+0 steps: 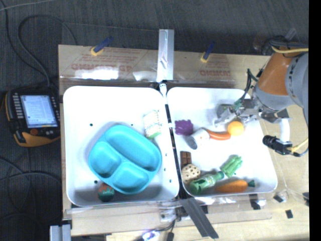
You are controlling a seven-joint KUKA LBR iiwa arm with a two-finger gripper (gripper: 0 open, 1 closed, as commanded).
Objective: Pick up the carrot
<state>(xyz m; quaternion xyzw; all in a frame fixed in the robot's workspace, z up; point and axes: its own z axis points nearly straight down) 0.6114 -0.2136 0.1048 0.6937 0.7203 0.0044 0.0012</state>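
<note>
Two carrots [231, 186] in right bin [261, 154]

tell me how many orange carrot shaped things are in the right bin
2: one carrot lies along the right bin's near edge beside the green vegetables; another lies mid-bin just below the gripper. Others could be hidden.

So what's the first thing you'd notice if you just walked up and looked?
Probably the big blue tray lying tilted in the left bin. Then the right bin with its bright toy food: a carrot along the front wall, a purple piece near the divider. The arm reaches in at the back right.
</note>
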